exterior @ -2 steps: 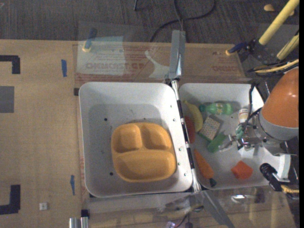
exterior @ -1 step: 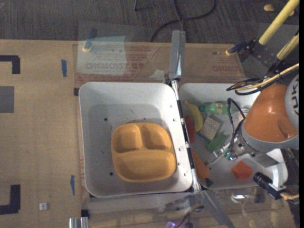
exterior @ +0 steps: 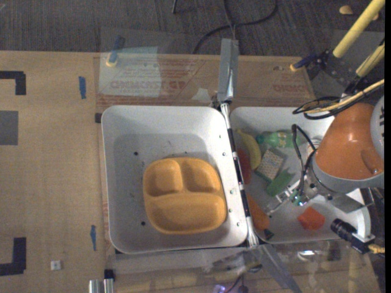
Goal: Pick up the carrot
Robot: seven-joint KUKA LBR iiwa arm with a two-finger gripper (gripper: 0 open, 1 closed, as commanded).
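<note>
While the arm (exterior: 351, 148) hangs over the right bin (exterior: 342, 234), its gripper (exterior: 292, 198) sits low among the clutter near the bin's middle, and I cannot tell how it is set, because the metal parts there blur together. Nothing can be made out in its grasp. The carrot (exterior: 257, 214) lies along the left wall of that bin, an orange piece just beside the divider between the two bins, below a red item (exterior: 244, 162) and a banana (exterior: 250, 148). It rests apart from the gripper, to the gripper's left and a little nearer the front edge.

Other things crowd the same bin: a green bottle-like piece (exterior: 278, 139), a small patterned packet (exterior: 269, 164), a green block (exterior: 279, 182) and an orange-red block (exterior: 311, 219). In the left bin (exterior: 122, 163) sits a yellow divided tray (exterior: 183, 195).

By my reading, the approach step is in hand and the pick is not yet made. The next move calls for shifting the gripper left toward the bin wall, lining it across the carrot's narrow width, and descending without fouling the wall.
</note>
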